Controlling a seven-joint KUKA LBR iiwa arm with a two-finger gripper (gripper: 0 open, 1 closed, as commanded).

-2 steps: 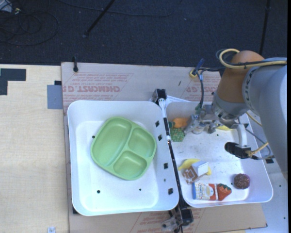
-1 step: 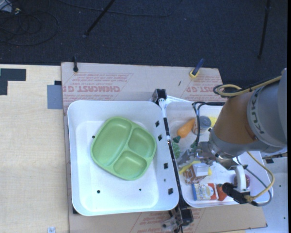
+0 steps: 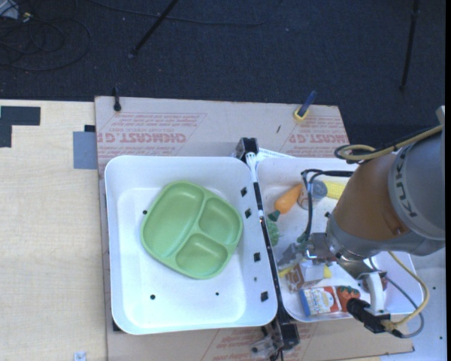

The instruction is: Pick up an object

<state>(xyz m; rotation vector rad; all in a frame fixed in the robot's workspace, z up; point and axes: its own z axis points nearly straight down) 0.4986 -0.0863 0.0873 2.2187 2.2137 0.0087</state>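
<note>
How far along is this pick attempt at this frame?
Done: the arm has reached down over the right bin, its gripper low among the clutter. In hand: nothing visibly held. Left: grasping and lifting an item, such as the orange piece or the small packet. The green plate sits in the left bin.

Well left of the claw [image 3: 310,251], across the divide, there's the left bin [image 3: 114,241], and lying in it a green sectioned plate [image 3: 192,229], three compartments, face up, sat a touch towards the far side. Around the claw, the right bin [image 3: 289,164], its wall hard against the left one's. Under both, a cardboard sheet [image 3: 158,126] with red print. Beyond the claw, on the cardboard's far edge, a blue-and-yellow clip [image 3: 304,108]. Far left, pale wooden worktop [image 3: 37,239] with dark patches [image 3: 11,122]. Further back, dark floor [image 3: 233,43], cables [image 3: 52,28] trailing across it.
</note>
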